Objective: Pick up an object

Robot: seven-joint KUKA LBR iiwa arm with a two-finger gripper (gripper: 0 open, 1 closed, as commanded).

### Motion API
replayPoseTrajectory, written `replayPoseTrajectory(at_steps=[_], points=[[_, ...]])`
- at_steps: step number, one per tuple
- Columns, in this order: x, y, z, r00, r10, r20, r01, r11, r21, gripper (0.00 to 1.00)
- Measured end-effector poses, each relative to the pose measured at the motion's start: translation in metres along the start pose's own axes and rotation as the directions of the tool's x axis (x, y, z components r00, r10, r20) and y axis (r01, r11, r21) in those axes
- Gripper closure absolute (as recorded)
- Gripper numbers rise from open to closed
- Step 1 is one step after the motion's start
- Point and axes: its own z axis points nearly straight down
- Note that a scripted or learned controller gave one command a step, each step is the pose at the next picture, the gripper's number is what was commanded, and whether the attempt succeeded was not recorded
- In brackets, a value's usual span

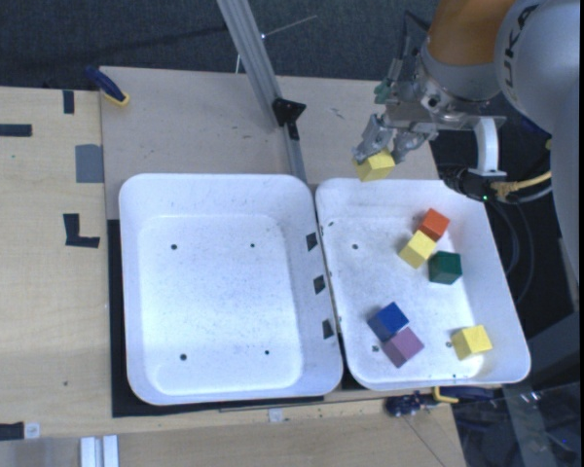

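Yellow cube (377, 166) sits pinched at the tip of the gripper (380, 156), fingers closed narrow on its top and sides, cube hanging just under them. It is lifted over the far rim of the right bin (496, 251), near that bin's far-left corner, tilted slightly. Gripper hangs from the grey arm (526, 37) with its orange band (464, 22), coming in from the right.

Below and to the right of the claw, inside the right bin: orange cube (433, 224) touching a second yellow block (418, 249), green cube (445, 267) just beside those. Farther from the claw, toward the near edge: blue cube (388, 319) touching a purple cube (403, 345), and a third yellow piece (471, 341) near the near-right corner, apart from the rest.

Left bin (136, 261) lies down-left of the claw, well apart. A grey metal bar (258, 56) runs diagonally just left of the claw, not touching.
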Motion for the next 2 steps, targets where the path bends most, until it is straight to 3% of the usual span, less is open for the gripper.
replayPoseTrajectory(at_steps=[1,2], points=[[0.058,-0.005,0.013,1.000,-0.001,0.000,0.001,1.000,0.001,1.00],[0.101,0.007,0.027,1.000,0.000,0.002,0.000,1.000,0.000,1.00]])
